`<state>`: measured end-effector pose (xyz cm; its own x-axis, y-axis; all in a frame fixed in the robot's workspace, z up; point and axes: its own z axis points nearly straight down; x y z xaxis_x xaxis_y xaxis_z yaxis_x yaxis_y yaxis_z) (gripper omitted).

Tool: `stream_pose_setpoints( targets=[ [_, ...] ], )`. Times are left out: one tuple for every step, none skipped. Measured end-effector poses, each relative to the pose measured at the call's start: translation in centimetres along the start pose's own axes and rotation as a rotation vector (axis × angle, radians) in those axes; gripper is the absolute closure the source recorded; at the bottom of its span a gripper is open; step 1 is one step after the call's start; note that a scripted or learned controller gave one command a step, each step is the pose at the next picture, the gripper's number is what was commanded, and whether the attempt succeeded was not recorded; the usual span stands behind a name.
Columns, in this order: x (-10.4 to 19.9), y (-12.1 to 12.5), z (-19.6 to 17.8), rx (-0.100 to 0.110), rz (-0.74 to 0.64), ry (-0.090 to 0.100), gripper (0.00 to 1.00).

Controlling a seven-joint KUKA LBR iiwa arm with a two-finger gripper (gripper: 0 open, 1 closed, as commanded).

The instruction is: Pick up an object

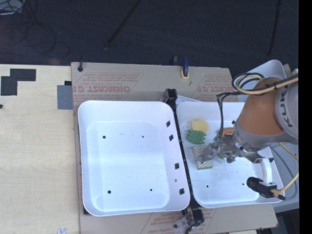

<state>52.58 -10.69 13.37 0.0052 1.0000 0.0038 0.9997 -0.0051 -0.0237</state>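
since the arm reaches in from 3 o'clock, the claw (213, 151) sits low in the right bin (229, 191), at the cluster of objects. cannot tell its opening or any hold. nearest is a patterned flat piece (202, 158), pale with green specks, just at 7 o'clock of it. a yellow lump (199, 125) and a green lump (196, 136) touch, at 11 o'clock. the left bin (126, 155) lies at 9 o'clock.

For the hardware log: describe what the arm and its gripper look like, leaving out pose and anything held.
The arm is grey with a broad orange band above the wrist. Yellow and black cables loop over its upper side, and another yellow cable runs beneath it near the bin's right rim. The gripper is a small, dark metallic assembly with grey parts, too fine to detail. Faint lettering shows on the grey casing.
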Motion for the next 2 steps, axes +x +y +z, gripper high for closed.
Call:
stream_pose_setpoints(
  targets=[
    [-2.0, 2.2, -8.7, -0.024, -0.003, -0.005, 0.0],
    [-5.6, 4.8, 3.0, -0.03, -0.008, -0.004, 0.0]
  ],
)
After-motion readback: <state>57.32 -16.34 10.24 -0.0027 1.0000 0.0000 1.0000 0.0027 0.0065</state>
